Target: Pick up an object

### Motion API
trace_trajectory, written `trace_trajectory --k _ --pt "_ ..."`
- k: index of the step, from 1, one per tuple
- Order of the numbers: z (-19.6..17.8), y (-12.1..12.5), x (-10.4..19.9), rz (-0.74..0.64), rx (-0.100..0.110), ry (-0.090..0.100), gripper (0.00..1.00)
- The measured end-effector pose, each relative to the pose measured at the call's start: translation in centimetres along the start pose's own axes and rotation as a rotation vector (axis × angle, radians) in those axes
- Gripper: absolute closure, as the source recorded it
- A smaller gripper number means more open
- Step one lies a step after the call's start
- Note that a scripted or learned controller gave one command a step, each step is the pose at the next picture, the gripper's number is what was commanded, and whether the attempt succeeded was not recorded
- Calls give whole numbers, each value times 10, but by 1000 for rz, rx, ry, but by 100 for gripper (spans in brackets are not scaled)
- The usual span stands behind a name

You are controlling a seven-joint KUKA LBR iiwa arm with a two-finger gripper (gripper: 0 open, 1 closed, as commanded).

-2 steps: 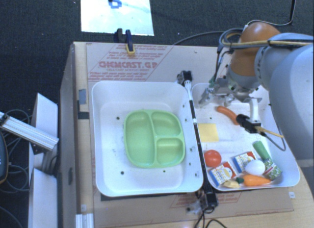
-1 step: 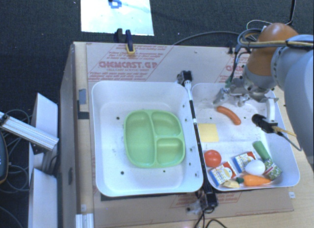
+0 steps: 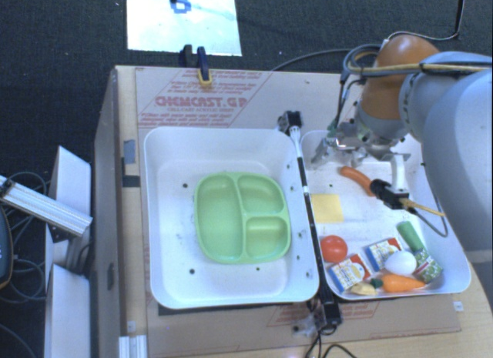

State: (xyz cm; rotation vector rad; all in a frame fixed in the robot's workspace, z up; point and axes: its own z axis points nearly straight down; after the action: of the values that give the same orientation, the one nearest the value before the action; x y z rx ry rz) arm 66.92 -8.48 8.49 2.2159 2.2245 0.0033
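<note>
Hanging over the far end of the right bin (image 3: 456, 273), the end effector (image 3: 333, 147) sits low beneath the grey arm's orange band (image 3: 389, 79). From this angle I cannot tell how far open it is, or whether it has hold of anything.

Just beside it, toward the near side, an orange sausage-shaped toy (image 3: 355, 176) lies at a slant on the bin floor. A flat yellow square (image 3: 326, 208) lies nearer still, close to the wall shared with the left bin (image 3: 173, 195). A red tomato (image 3: 333, 248) sits near of that.

The remaining toys crowd the near end of the right bin. There are two small printed packets (image 3: 348, 272) (image 3: 380, 252), a white egg (image 3: 400, 262), a green stick (image 3: 411, 236), an orange carrot (image 3: 401, 283) and a small yellow piece (image 3: 360, 289). The egg touches the carrot and one packet.

In the left bin a pale green divided plate (image 3: 242, 216) lies flat near the middle, well apart from the end effector. Both bins rest side by side on the bench (image 3: 231, 91).
</note>
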Motion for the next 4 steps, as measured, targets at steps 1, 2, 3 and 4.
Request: trace_trajectory --k 1,2,3,4 --pt "0 0 -13 2 0 -1 0" --pt "-1 0 -25 3 -1 -1 0" --pt "-12 1 -25 2 -4 -1 100" --pt "-12 1 -25 2 -4 -1 0"
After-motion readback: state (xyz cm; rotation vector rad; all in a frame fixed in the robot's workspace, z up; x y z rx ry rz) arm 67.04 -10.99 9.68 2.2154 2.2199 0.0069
